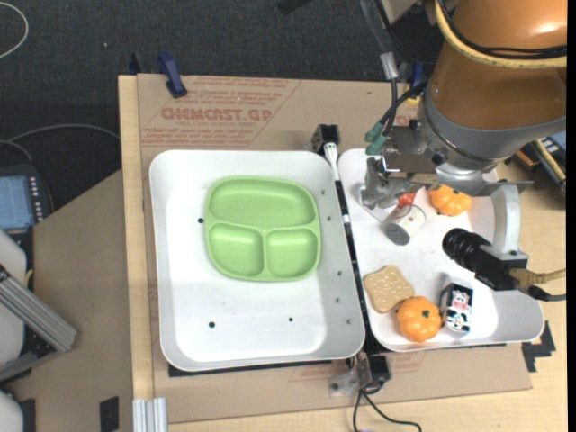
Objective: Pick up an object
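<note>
Well in front of the gripper [382,194], by the near wall of the right bin [504,327], sits a small orange pumpkin [419,319]. It seems to touch a tan cracker [388,287], and a little black-and-white carton [458,309] stands just beside it. Closer, just in front of the gripper, lies a short grey cylinder [396,232]. The gripper itself is low over the far part of the right bin, near the wall next to the left bin [171,241]. If it is open or closed I cannot tell, and I see nothing held in it. Right next to it is a small red-and-white piece [406,202], and on its arm side an orange toy [448,200], partly under the wrist. Well apart from the gripper, a green divided plate [263,228] rests in the left bin.

I judge that a grasp is being prepared. To do it well, centre over one piece only, probably the grey cylinder or the red-and-white piece. Then descend straight, because the neighbours and the bin wall are close.
</note>
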Tool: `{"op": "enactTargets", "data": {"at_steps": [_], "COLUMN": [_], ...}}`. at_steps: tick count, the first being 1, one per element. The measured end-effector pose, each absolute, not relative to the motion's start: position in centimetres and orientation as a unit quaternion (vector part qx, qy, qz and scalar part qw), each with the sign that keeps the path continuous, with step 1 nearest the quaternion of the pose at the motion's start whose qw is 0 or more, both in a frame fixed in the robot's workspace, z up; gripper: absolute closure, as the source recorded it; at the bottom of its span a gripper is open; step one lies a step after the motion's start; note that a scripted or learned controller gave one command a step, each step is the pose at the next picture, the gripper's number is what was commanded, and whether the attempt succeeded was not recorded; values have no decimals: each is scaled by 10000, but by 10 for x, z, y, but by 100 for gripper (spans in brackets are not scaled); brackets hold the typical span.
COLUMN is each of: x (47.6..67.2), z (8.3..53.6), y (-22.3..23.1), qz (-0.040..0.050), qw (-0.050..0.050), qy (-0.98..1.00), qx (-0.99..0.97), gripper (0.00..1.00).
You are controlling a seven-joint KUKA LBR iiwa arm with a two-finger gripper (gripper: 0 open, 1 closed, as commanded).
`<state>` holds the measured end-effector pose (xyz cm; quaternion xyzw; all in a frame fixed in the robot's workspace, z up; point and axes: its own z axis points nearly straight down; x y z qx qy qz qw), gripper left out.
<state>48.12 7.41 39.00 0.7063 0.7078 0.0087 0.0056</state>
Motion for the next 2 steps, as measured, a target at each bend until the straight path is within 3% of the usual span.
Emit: {"op": "enactTargets", "data": {"at_steps": [1, 2], "x": [479, 480], "z": [410, 419], "y": [164, 160], "qz": [24, 14], "qw": [7, 9], "qy": [7098, 7077], "qx": [7044, 7065], "gripper": [100, 100]}}
